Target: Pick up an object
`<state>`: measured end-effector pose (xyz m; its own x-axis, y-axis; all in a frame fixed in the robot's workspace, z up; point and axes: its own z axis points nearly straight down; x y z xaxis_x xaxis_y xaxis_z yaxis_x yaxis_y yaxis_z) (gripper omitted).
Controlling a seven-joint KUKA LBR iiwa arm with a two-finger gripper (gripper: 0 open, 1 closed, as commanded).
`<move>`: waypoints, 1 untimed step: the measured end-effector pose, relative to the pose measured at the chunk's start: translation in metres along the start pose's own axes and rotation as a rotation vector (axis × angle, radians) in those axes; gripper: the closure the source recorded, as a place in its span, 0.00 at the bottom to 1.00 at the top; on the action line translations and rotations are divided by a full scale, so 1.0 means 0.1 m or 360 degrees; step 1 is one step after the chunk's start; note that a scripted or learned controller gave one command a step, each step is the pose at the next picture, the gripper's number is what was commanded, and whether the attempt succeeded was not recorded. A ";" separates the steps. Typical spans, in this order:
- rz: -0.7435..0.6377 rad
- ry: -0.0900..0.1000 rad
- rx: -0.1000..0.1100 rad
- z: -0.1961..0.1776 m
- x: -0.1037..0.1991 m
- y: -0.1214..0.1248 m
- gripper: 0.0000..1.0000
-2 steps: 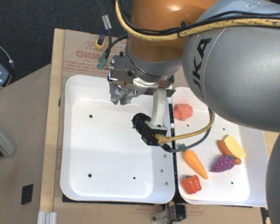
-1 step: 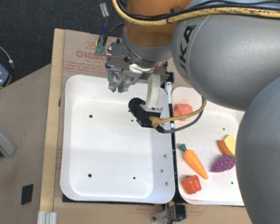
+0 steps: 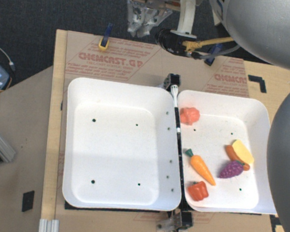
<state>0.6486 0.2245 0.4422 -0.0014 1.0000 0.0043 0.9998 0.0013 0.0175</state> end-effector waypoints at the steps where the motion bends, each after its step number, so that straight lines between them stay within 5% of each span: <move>1: 0.0004 -0.0015 0.0056 1.71 -0.01 -0.21 1.00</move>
